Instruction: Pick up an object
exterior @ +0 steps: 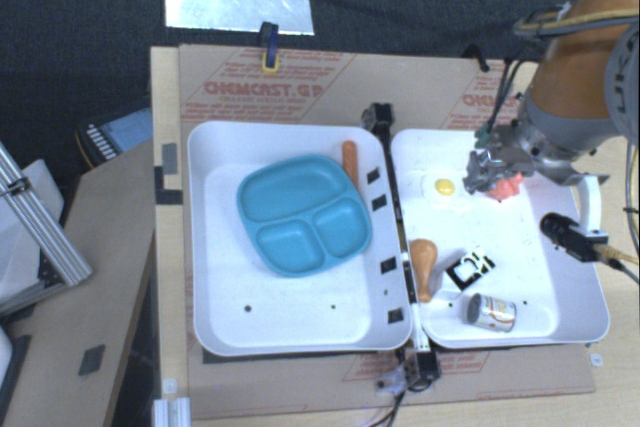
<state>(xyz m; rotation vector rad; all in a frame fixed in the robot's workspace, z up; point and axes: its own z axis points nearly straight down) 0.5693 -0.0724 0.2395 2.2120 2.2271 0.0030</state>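
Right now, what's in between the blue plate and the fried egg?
In the camera view, the sausage and the black divider where the two bins meet lie between the blue plate and the fried egg.

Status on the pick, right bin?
Claw down in right bin, over red toy. Grip on it not confirmed. Fried egg just beside; can and drumstick well apart.

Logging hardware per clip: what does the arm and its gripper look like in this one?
The arm is bulky and rounded, grey with an orange band on its upper segment. Thin dark cables run down its left side towards the wrist. The gripper is a small grey metal assembly, too cluttered to make out in detail. No readable markings show on either.
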